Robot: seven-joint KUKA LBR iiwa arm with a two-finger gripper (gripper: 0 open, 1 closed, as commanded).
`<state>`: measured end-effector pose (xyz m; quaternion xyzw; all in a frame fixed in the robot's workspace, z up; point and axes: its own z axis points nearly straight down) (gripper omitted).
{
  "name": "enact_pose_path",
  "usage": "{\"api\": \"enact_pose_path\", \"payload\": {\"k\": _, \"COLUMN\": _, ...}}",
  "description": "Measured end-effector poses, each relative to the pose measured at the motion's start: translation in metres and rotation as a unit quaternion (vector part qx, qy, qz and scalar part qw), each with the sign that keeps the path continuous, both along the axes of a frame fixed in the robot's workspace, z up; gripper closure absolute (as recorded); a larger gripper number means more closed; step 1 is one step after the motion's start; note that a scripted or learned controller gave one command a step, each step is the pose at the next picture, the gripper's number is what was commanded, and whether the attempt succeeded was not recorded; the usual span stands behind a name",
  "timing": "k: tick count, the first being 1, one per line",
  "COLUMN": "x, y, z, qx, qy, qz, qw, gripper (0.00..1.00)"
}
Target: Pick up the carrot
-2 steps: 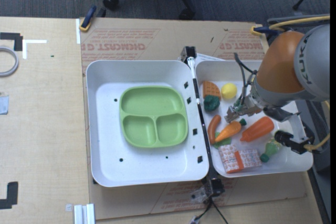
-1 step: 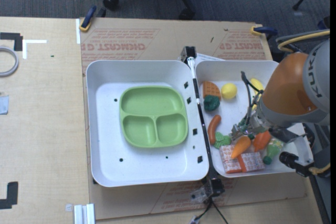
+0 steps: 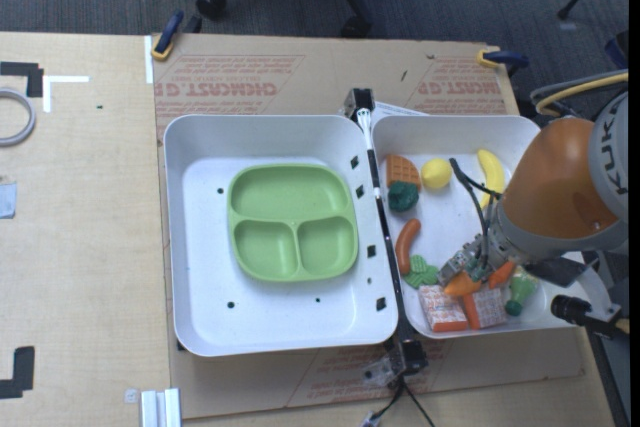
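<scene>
The gripper (image 3: 470,267) is being held low over the right bin (image 3: 455,130), near its front edge, directly above the carrot (image 3: 462,287), which is lying beside a red-and-white packet (image 3: 450,309). Its opening cannot be told. A green divided plate (image 3: 293,222) is being carried by the left bin (image 3: 190,245).

The two white bins (image 3: 185,245) are looking like smooth, slightly glossy plastic. The green divided tray (image 3: 293,220) is showing a matt plastic finish. The worktop (image 3: 80,245) is reading as pale, matt wood, with printed brown cardboard (image 3: 250,80) lying under the bins. The carrot (image 3: 464,285) is appearing as smooth orange plastic.
</scene>
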<state>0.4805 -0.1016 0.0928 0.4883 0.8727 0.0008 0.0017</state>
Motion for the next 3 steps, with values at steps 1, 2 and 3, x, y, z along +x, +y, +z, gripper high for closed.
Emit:
{"api": "enact_pose_path", "payload": {"k": 1, "x": 0.000, "y": 0.000, "z": 0.000, "qx": -0.0001, "qy": 0.000, "qz": 0.000, "qw": 1.0000, "gripper": 0.00}}
{"api": "enact_pose_path", "payload": {"k": 2, "x": 0.011, "y": 0.002, "z": 0.000, "qx": 0.0001, "qy": 0.001, "qz": -0.005, "qw": 1.0000, "gripper": 0.00}}
{"api": "enact_pose_path", "payload": {"k": 3, "x": 0.002, "y": -0.002, "z": 0.000, "qx": -0.0008, "qy": 0.000, "qz": 0.249, "qw": 0.9686, "gripper": 0.00}}
